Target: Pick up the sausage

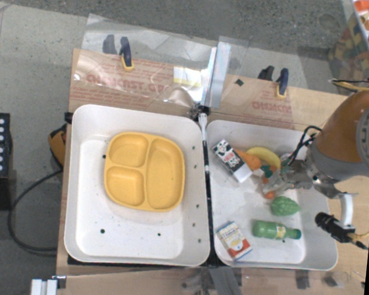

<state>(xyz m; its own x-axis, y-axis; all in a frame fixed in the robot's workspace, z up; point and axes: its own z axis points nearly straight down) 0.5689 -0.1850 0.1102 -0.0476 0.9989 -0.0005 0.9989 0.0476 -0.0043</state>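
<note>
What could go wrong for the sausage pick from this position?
1. The gripper is down in a tight cluster in the right bin: banana, carrot and green vegetable crowd it, so it may close on the wrong item.
2. A small orange-red piece, possibly the sausage, lies mostly hidden under the gripper; a partial pinch could slip.
3. The milk carton could get knocked.

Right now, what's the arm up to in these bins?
The arm has its tool down in the right bin, among a cluster of toy food: a banana, a carrot and a green round piece. A milk carton, a green bottle and a small box lie nearby. The yellow divided plate sits in the left bin. No grasp is visible.
</note>
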